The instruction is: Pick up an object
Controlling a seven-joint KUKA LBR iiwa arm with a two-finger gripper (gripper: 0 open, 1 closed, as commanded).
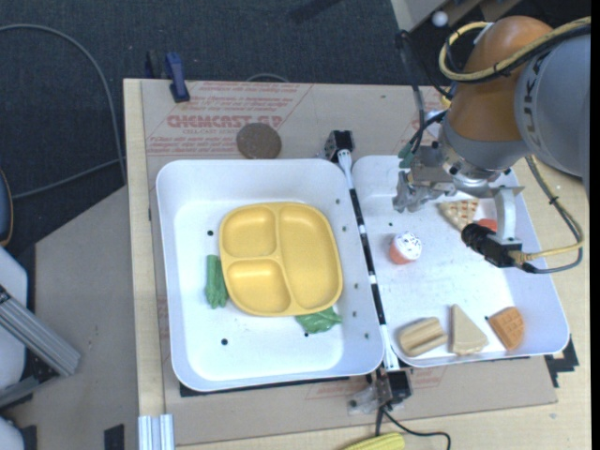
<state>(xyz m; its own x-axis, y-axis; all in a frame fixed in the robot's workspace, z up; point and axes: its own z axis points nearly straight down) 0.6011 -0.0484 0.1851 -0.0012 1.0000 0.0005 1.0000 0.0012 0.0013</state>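
The right bin (pixel 525 279) holds several toy foods. A white and red piece (pixel 406 247) lies near its left wall. Along the front sit a tan bread roll (pixel 419 335), a pale wedge (pixel 466 330) and an orange piece (pixel 507 326). A waffle-like piece (pixel 459 214) and a small red item (pixel 486 224) lie at the back, partly under the wrist. My gripper (pixel 413 193) hangs over the bin's back left area, above and just behind the white and red piece. Nothing is visibly held in it.
The left bin (pixel 183 251) carries a yellow divided plate (pixel 279 257) with a green piece (pixel 216 282) to its left and another green piece (pixel 320 322) at its front edge. A black cable and connector (pixel 495 247) trails from the wrist across the right bin.
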